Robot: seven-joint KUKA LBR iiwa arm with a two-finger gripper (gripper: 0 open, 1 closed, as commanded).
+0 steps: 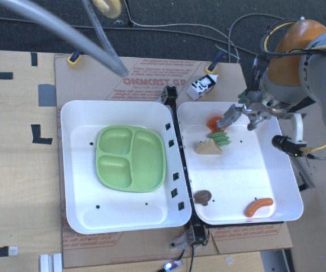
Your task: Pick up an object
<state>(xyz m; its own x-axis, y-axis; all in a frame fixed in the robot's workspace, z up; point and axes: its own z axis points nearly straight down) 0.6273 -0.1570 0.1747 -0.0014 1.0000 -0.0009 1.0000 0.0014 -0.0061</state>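
Over the right bin (276, 169), the jaws (226, 119), their opening unclear, hover beside a light, stiff toy carrot (215, 130); its middle looks the best place to grip.

Faint red print on cardboard sheet (151, 78) under bins, reads roughly "CHEMCAST"

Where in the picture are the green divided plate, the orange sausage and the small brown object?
green divided plate (131, 157), camera view, on the ridge between its compartments.
orange sausage (258, 206), camera view, on the middle of its body.
small brown object (202, 196), camera view, on its top surface.
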